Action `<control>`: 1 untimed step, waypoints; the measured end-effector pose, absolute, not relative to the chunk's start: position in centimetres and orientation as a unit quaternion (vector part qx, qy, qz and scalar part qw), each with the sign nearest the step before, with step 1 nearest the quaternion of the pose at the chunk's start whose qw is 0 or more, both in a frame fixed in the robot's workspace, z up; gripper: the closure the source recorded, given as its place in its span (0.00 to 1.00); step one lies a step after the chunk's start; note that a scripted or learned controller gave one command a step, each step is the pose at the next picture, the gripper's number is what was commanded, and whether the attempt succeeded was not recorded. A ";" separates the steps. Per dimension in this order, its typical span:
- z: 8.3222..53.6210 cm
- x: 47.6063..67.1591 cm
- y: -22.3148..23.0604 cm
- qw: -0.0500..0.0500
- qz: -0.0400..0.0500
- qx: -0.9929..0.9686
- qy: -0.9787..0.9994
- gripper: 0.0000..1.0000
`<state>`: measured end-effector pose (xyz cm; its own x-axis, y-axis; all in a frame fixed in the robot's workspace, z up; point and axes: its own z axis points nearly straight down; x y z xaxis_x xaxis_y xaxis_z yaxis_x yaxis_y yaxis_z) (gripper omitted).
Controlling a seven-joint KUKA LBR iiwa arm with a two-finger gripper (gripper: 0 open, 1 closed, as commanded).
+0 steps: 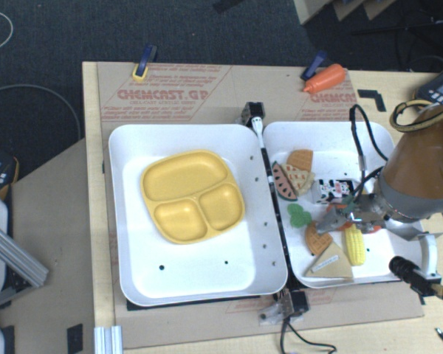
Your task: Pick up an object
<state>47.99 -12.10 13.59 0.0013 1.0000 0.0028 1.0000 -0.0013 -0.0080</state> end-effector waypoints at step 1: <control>9.2 48.5 -12.0 -0.003 -0.004 -0.706 -0.708 0.00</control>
<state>48.47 -12.04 9.22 -0.0019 1.0000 0.0019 0.9999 0.0019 0.0107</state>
